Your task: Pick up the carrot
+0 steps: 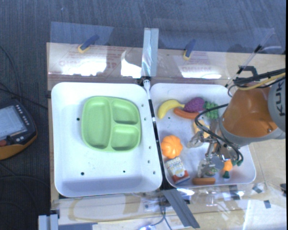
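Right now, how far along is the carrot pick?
Done: the hand sits low over the right bin's front corner. In hand: no grip visible; what looks like the carrot lies just beside it on the bin floor. Left: grasp and lift.

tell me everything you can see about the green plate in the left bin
The green plate is a light green divided tray, a rounded rectangle that looks like smooth moulded plastic. Raised ridges split it into three compartments: one large section along its left side and two smaller ones on the right, one above the other. It lies flat and face up on the floor of the left bin, toward the bin's upper middle, with white floor showing all round it. No food lies in its compartments, and nothing but the bin floor touches it.
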